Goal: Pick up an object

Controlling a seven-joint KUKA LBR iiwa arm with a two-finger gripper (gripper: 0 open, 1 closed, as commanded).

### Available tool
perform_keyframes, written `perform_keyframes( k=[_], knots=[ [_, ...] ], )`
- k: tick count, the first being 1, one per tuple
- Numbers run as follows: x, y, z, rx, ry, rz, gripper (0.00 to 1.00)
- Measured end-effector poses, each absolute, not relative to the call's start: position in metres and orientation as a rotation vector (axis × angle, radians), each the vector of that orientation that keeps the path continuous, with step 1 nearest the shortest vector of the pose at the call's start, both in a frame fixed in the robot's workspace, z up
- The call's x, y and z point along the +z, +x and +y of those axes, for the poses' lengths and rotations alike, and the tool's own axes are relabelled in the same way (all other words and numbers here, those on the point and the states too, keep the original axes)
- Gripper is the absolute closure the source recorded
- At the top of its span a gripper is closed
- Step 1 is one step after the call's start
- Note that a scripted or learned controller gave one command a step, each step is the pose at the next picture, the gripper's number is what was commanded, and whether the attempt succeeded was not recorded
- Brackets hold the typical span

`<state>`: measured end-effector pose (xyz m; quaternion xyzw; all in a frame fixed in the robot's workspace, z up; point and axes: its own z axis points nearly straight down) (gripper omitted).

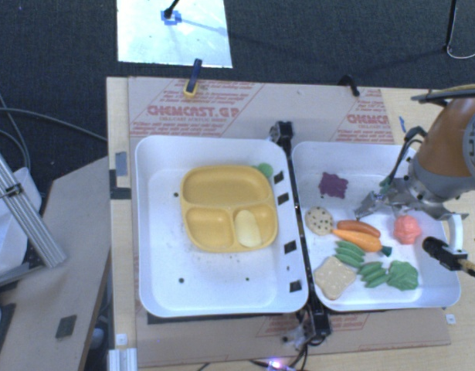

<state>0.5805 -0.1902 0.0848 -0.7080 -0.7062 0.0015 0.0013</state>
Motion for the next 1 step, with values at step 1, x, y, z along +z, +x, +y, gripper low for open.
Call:
perform_keyframes(
  k=[1],
  knots=[
    [0.0842,0.5234,-0.2016,0.002,-2.224,-2.217,0.00]
  ],
)
